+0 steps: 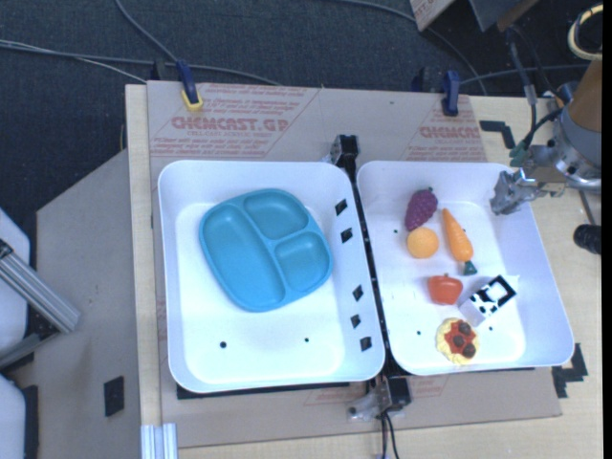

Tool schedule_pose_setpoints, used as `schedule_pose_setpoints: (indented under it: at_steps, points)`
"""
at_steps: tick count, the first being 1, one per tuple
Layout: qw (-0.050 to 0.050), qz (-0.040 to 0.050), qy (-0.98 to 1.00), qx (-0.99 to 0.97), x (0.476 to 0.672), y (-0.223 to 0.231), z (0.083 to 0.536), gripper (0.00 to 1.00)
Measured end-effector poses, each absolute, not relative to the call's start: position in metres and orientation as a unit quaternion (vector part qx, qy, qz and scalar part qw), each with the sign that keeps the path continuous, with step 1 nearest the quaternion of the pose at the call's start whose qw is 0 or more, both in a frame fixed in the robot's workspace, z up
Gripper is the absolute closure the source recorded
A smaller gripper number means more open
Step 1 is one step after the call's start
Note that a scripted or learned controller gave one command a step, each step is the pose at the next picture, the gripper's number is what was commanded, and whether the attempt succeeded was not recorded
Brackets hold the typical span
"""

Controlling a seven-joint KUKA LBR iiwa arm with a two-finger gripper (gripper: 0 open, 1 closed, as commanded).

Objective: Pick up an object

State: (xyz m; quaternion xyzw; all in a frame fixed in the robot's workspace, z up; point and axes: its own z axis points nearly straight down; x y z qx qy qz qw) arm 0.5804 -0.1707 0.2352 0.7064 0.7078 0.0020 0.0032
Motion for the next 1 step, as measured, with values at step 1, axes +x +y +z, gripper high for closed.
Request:
schedule_pose_setpoints:
  at_steps: [1]
  points:
    - [0.002,0.001,0.708,0.706,0.5813,-0.1705,0.2554,1.0]
